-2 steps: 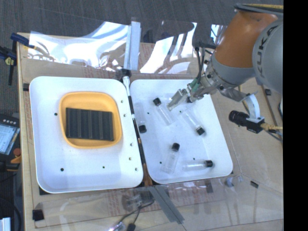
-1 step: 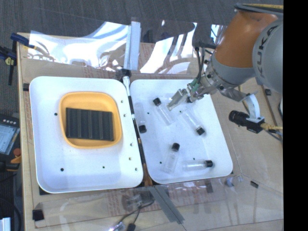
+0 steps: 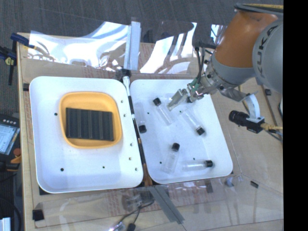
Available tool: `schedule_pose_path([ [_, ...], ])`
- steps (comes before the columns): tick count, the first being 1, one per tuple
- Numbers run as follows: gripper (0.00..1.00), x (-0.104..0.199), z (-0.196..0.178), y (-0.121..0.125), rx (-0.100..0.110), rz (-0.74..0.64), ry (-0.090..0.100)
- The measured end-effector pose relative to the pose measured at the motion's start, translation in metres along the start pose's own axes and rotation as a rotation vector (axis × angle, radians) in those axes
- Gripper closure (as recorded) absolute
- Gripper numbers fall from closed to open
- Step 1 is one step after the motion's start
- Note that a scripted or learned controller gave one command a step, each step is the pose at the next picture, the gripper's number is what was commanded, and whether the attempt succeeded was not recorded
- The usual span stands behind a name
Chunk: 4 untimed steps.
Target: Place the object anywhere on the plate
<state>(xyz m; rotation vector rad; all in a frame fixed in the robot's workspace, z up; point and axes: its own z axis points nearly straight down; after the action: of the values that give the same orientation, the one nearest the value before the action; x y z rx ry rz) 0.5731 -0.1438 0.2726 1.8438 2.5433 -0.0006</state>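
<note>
Clear vials [image 3: 162,110] with black caps lie scattered in the right bin [image 3: 219,129], gripper [image 3: 179,99] above the upper ones with finger state unclear, so a grab may slip on the smooth plastic before reaching the yellow plate [image 3: 89,100] in the left bin [image 3: 43,153], bench [image 3: 231,201] cluttered.

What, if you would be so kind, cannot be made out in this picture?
- Gripper, camera view: too small and blurred to show whether anything is held.
- Clear vials in the right bin: transparent bodies fade into the white floor; mainly black caps are visible.
- Arm: cut off by the top edge.
</note>
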Motion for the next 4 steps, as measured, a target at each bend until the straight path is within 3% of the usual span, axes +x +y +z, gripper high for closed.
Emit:
schedule_pose_path([
  [4,0.0,0.0,0.0,0.0,0.0,0.0,0.0],
])
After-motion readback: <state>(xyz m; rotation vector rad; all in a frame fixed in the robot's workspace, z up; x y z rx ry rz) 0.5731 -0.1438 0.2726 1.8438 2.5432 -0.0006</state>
